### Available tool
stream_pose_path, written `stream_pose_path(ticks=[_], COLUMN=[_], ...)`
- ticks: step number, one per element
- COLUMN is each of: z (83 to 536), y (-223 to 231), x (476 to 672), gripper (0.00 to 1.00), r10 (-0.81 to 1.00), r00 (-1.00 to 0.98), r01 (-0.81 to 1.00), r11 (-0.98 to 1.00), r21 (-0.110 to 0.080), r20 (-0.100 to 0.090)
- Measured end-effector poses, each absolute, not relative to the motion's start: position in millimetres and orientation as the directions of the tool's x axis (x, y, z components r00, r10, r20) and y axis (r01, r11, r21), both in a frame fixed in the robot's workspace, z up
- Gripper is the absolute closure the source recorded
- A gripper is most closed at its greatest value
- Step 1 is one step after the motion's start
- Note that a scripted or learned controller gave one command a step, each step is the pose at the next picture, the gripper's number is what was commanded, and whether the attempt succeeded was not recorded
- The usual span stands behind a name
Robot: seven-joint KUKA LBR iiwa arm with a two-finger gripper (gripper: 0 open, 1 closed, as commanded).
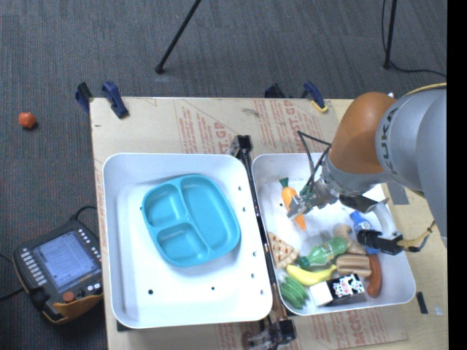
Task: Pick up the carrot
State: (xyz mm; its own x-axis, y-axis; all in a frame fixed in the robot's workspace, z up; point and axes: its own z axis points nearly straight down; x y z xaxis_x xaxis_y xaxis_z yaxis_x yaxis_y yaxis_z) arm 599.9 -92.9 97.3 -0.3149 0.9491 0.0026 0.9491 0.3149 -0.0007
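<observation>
Front and closest to the lens is that big grey arm with the orange band [365, 141], coming in from the right and leaning over the right-hand shallow white bin [398, 294]. Its two-finger gripper [300, 204] sits low over the small orange toy carrot with a green top [292, 201], which lies on the bin floor near the upper left part, just beside the divider. Can't tell if the fingers are released or clenched, the wrist covers too much, so no way I'd call this a grasp yet.

Carrot's long axis looks like it runs diagonally, green end pointing up-left toward the bin's back corner, orange tip [300, 222] down-right, poking out below the gripper. My guess is the tool is lined up over the middle for a clean pinch across the narrow width.

Other toy food is piled toward the front: a yellow banana [306, 275], a green leafy piece [293, 292]. The left bin just holds 1 blue 3-compartment plastic plate [191, 219].
</observation>
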Motion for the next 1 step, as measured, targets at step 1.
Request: stream_pose_path(ticks=[1], z=[188.0], y=[-74.9], x=[644.1], gripper=[1.0], r10=[0.951], r00=[0.308], r01=[0.951], r11=[-0.308], r21=[-0.001], r20=[0.0])
